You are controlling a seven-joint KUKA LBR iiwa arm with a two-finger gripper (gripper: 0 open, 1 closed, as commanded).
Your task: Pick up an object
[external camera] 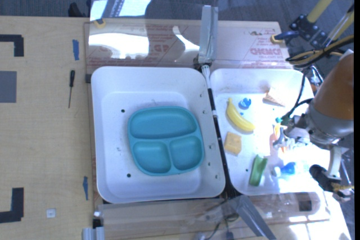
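From above, my claw point(279, 142) hung low in the right bin point(292, 78), among crowded small toys; whether it was open or closed I could not tell. The banana point(239, 117) lay just left, the green piece point(258, 170) below. I risked nudging neighbours aside. My arm point(334, 109) reached in from the right, wrist bent downward.

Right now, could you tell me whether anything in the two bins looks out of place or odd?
Nothing stands out. The teal divided plate lies flat in the left bin. The banana, yellow block and green piece lie scattered in the right bin, none spilled over the rim.
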